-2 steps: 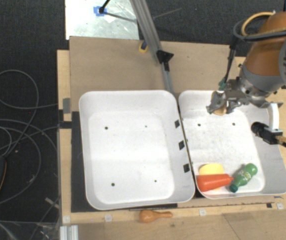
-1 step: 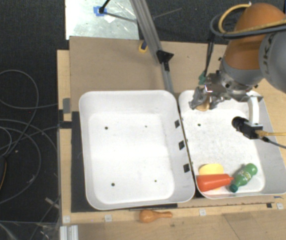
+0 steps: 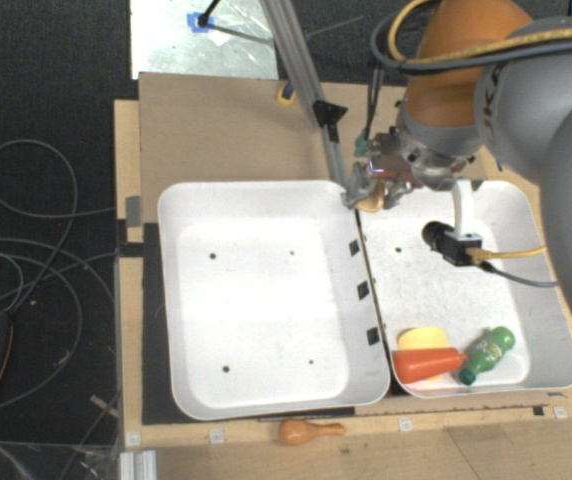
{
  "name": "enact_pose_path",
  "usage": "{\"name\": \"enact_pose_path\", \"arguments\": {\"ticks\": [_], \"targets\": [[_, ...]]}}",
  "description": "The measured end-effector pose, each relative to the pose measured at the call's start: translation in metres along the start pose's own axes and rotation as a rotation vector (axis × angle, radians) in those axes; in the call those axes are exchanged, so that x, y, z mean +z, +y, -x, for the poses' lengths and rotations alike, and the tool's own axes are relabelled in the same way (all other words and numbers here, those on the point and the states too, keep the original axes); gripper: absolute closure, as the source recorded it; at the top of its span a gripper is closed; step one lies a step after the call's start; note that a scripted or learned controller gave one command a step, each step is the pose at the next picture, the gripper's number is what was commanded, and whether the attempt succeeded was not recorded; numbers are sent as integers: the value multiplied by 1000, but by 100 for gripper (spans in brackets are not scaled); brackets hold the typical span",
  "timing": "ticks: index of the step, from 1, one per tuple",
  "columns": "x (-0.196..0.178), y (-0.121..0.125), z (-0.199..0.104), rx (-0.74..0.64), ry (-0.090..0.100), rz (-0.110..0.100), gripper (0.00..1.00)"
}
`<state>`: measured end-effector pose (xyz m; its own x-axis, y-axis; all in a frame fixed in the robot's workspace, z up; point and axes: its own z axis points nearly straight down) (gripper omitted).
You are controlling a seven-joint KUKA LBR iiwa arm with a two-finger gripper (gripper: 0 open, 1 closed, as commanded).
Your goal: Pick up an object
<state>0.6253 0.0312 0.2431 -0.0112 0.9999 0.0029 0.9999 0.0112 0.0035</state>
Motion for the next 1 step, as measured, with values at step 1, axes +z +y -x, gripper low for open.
{"name": "enact_pose_path", "arguments": {"ticks": [1], "targets": [[-3,10,-46,1,-1,0,100]]}}
